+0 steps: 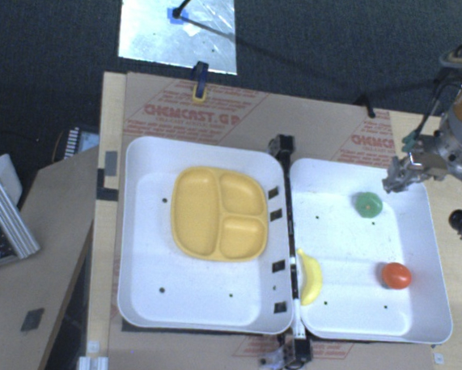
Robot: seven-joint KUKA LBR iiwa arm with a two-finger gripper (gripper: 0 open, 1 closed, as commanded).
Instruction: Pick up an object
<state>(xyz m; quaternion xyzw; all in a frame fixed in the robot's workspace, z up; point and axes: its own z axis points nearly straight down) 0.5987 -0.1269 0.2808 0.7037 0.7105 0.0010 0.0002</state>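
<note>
One fixed camera sits above the bench (222, 106), angled down and far enough back to frame both white bins (141, 236)

Red "CHEMCAST GP" print reads across the brown board (222, 110), well left of the gripper (397, 178); a second, partly cut-off print sits just beside it.

Right bin (430, 264): my gripper (397, 177) hangs over its far rim, green ball (367, 205) just beside and nearer. Orange ball (396, 275) sits near the bin's right wall, banana (310, 279) against its left wall. Bin's middle floor between the three is bare. Left of it, the yellow divided plate (218, 214) covers the other bin's centre.
</note>
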